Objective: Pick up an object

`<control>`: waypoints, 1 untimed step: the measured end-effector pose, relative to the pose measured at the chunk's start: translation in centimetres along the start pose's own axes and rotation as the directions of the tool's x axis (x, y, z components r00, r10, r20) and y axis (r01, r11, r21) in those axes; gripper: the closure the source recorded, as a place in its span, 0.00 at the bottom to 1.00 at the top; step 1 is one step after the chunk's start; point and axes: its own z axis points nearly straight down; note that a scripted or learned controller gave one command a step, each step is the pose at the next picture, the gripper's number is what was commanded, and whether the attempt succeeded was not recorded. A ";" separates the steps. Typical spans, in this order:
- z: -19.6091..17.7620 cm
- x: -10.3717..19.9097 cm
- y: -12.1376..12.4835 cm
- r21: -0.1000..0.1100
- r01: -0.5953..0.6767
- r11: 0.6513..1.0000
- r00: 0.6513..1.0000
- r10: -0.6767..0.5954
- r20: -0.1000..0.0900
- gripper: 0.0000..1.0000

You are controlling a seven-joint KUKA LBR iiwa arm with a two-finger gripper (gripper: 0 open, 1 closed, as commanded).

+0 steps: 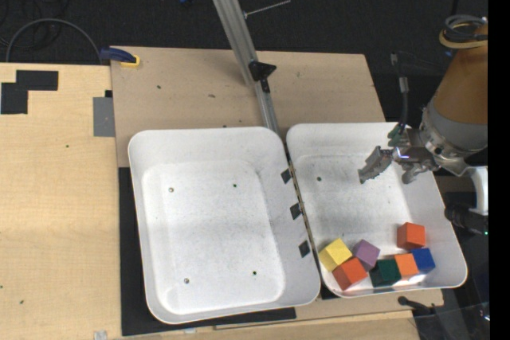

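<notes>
My hand point(389, 166) hangs empty, fingers spread, over the upper part of the right bin point(335, 151). The blocks point(374, 257) huddle in that bin's near corner, well apart from it, so I must reach toward the camera.
</notes>
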 end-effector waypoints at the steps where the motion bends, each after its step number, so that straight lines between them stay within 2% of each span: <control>1: -1.0 -0.1 0.0 0.001 -0.004 1.000 1.000 0.004 0.000 1.00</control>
